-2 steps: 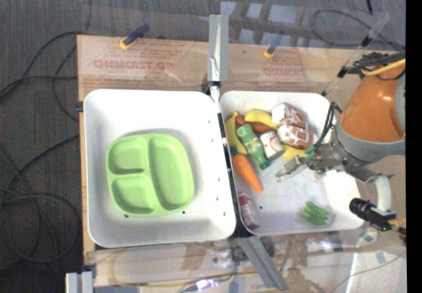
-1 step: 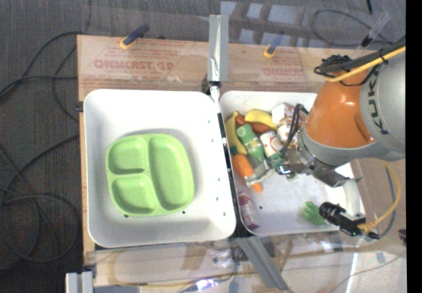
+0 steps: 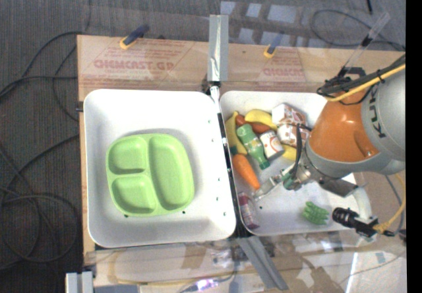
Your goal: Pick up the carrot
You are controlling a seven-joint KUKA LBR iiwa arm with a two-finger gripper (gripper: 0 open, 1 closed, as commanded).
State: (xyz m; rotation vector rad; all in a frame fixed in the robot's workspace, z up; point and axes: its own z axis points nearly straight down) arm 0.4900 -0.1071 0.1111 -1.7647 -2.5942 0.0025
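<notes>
Down in the right bin (image 3: 343, 222), the carrot (image 3: 246, 171) lies by the left wall, a short orange stub tilted from ten to four o'clock. Touching its upper end is a green bottle (image 3: 252, 143), with a yellow banana (image 3: 258, 117) at twelve o'clock. The tool (image 3: 288, 178) hangs at the carrot's three o'clock, its grip too obscured to call. A green sectioned plate (image 3: 151, 173) sits in the left bin (image 3: 99, 219).

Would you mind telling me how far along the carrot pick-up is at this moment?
Nothing looks done yet: the tapered orange carrot lies in the right white bin, beside the green bottle. In hand: the arm's claw sits low in that bin, just right of the carrot. Left: closing on the carrot and lifting it.
</notes>
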